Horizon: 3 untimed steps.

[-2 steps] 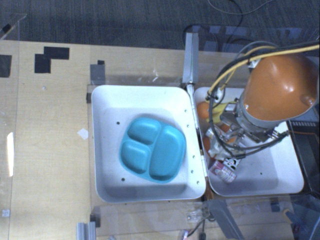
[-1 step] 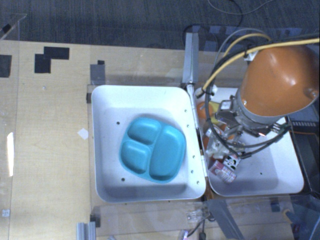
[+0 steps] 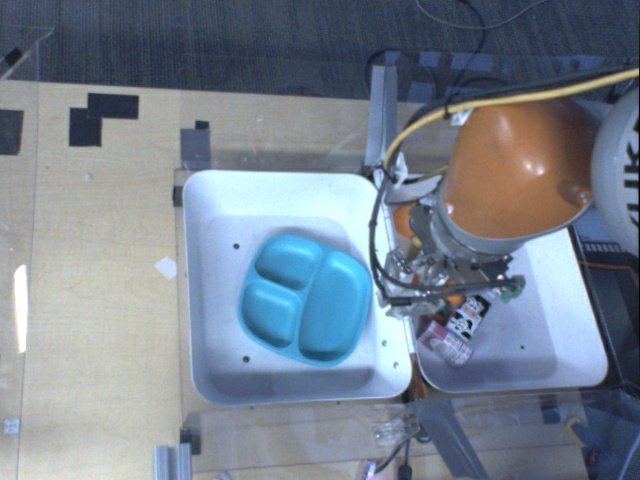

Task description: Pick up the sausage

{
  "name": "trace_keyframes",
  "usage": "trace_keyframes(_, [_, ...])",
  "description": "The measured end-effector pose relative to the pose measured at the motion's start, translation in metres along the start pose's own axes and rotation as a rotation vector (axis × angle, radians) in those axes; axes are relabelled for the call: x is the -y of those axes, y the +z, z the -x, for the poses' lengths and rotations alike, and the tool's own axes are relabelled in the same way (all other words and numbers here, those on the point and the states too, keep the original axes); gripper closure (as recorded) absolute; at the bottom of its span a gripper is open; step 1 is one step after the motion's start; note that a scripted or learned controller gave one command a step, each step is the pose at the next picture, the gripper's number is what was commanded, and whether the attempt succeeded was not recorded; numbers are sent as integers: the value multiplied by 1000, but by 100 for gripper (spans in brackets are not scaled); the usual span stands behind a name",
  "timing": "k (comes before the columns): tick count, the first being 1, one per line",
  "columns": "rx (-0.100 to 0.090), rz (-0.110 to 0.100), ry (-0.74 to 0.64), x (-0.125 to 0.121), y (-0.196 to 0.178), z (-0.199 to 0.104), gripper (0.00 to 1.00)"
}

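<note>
So the pincer [image 3: 450, 286] is down low in the right bin [image 3: 560, 358], tucked under the arm's orange band [image 3: 515, 173], and honestly we can't tell how far open it is or whether it's got anything. The wrist blocks it.

Same story with the sausage: we can't pick it out for sure. Our best guess is the reddish bit [image 3: 438, 336] just below the pincer, lying against a black-and-white packet [image 3: 467, 318], but it could be packaging.

What worries us:
- That clutter is packed tight right under the pincer, so a close could grab the packet instead, or pinch both and drop them on the lift.
- A sausage is round and probably slick, so we reckon it'll roll or squirt out if caught off-centre.
- The bin wall sits just left of the pincer, with loose cables [image 3: 380, 258] hanging there too. Not much room to shift that way without a bump or snag.
- An orange thing [image 3: 402, 220] sits up and left, also near the wall.

Surface-wise, the bin floor is smooth white plastic, so stuff slides. Further left, the left bin [image 3: 215, 268] holds a blue plate [image 3: 305, 298], on a pale wood bench [image 3: 90, 268].
</note>
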<state>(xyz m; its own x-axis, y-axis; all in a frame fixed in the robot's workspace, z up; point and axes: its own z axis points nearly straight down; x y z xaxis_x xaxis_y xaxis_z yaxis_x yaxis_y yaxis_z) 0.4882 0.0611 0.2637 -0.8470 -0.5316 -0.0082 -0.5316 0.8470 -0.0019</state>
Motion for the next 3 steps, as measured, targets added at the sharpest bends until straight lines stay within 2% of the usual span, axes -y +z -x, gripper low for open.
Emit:
trace_keyframes(1, [-2,0,621,4,50,19,100])
trace_keyframes(2, [0,0,275,-4,58,15,100])
trace_keyframes(3, [3,0,30,-50,11,41,100])
